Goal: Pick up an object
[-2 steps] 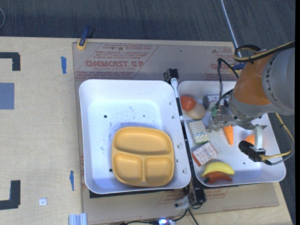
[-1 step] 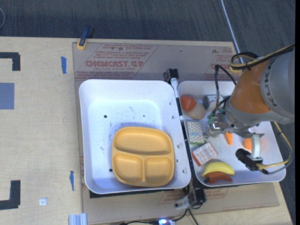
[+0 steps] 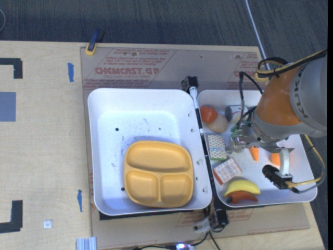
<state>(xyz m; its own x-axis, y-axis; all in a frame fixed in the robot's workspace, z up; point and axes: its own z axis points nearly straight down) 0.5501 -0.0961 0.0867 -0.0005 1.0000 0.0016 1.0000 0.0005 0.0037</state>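
The brown board (image 3: 156,66) beneath the bins bears red print reading "CHEMCAST GP" near its far edge, with finer red lines around it too small to read. Print on the small packets (image 3: 217,146) is illegible.

The pale wood-grain desk (image 3: 41,155) carries a brown cardboard sheet (image 3: 156,66) printed with red lettering. Two shallow white plastic bins stand side by side on this sheet. The left bin (image 3: 104,139) contains a yellow plastic tray (image 3: 158,173) with three compartments, positioned toward the near right corner. The right bin (image 3: 307,194) adjoins it along a black centre divider (image 3: 200,134). Blue tape strips (image 3: 71,72) and black angular markings (image 3: 15,66) lie on the desk surface left of the sheet. A yellow-and-blue clamp (image 3: 93,41) sits at the far left corner of the sheet. Dark blue-grey carpet (image 3: 156,9) lies beyond the desk.
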